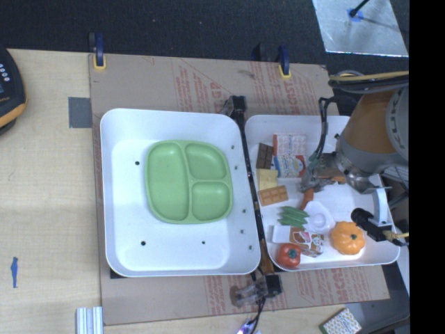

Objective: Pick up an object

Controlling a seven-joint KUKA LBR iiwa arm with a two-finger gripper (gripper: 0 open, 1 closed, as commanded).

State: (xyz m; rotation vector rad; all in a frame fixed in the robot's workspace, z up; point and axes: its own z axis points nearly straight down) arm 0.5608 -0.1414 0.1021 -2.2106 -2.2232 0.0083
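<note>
Cardboard (174,82) covered the bench under two white bins. A green divided plate (188,181) lay in the left bin (118,249). From the right bin's (375,259) far right edge the arm (372,127) reached in, its gripper (314,178) low over the middle; the finger state could not be told. An orange pumpkin (347,237) sat at the near right corner, a tomato (288,256) on the near edge, and packets (288,155) lay just beside the gripper.

Gripper (314,179) low in right bin (268,125); orange carrot (307,199) just below it; milk carton (289,154) just left; pumpkin (347,237) below-right; green divided plate (188,181) far left, in other bin (122,242).
</note>
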